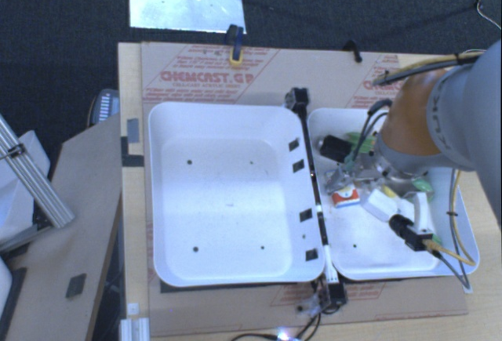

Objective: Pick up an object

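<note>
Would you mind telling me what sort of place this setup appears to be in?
Most likely a robotics lab or test cell. A grey and orange arm reaches over two white bins on a bench covered with protective-film sheet, with loose cables and aluminium framing nearby.

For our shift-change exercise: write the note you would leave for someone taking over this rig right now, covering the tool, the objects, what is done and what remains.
Tool: down in the right bin, near its left wall; whether it grips anything cannot be told from this view.
Objects: a small red-and-white item lies just below the tool; a black piece sits above it; white pieces and something green lie partly under the arm.
Left bin: nothing to report.
Done: arm has reached the pile.
Left: confirm a grasp and lift one object.
</note>
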`<state>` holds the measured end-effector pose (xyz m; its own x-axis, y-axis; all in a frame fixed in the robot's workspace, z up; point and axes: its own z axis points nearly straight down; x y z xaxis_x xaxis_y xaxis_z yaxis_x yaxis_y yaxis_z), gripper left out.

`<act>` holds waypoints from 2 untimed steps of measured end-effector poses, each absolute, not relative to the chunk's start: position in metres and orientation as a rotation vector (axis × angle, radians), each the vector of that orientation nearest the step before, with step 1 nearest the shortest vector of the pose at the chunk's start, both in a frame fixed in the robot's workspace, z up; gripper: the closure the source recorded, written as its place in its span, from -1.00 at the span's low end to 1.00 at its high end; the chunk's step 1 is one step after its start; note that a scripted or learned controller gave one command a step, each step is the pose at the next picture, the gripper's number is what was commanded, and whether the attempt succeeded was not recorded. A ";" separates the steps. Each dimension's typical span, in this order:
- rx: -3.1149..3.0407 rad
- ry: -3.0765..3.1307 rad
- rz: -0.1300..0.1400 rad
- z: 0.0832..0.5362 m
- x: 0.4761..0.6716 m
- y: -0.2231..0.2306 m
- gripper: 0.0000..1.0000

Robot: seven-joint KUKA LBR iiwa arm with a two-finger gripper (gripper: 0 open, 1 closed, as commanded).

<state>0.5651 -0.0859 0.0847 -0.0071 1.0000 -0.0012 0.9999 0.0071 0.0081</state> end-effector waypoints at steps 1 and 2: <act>2.221 2.221 0.000 0.084 0.555 -0.116 -1.00; 2.218 2.228 0.000 0.084 0.536 -0.087 -1.00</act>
